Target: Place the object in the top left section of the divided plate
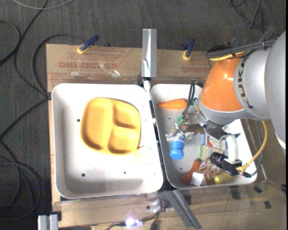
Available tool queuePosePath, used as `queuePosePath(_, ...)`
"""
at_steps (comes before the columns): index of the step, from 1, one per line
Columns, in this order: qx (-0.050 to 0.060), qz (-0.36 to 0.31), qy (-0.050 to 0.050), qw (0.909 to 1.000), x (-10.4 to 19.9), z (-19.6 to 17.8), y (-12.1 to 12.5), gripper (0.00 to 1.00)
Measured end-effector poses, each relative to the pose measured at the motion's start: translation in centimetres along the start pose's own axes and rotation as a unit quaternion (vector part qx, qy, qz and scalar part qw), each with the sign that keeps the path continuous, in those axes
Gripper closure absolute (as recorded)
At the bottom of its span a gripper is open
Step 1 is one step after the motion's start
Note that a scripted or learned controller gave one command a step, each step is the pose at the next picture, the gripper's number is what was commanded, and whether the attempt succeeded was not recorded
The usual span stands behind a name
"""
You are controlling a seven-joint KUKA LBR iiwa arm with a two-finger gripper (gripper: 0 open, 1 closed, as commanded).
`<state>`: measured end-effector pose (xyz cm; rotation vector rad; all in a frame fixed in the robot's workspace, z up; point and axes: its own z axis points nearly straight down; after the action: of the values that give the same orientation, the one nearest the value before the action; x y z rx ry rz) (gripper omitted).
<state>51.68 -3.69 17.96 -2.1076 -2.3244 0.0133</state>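
A yellow divided plate (111, 125) lies in the left white bin (67, 176); it has one long section on its left and two smaller ones on its right. My gripper (178, 135) hangs low in the right bin (162, 128), beneath the orange band of the arm (221, 90). Its tip is directly above and touching or nearly touching a small blue bottle-shaped object (176, 150). An orange carrot-like piece (173, 104) lies at the far end of the right bin, just behind the gripper.
Several small items crowd the near right corner of the right bin: a printed packet (212, 143), a reddish piece (187, 177), a white block (198, 178) and a yellow piece (222, 178). A metal divider post (149, 56) stands behind the bins. The arm covers the bin's right side.
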Motion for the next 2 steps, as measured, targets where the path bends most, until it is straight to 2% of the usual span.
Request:
queuePosePath(1, -0.001, -0.115, 0.000, 0.9934, 6.0, -2.6, 6.6, 1.00)
queuePosePath(2, 0.000, -0.205, -0.001, 0.9788, 9.1, -0.1, 12.5, 1.00)
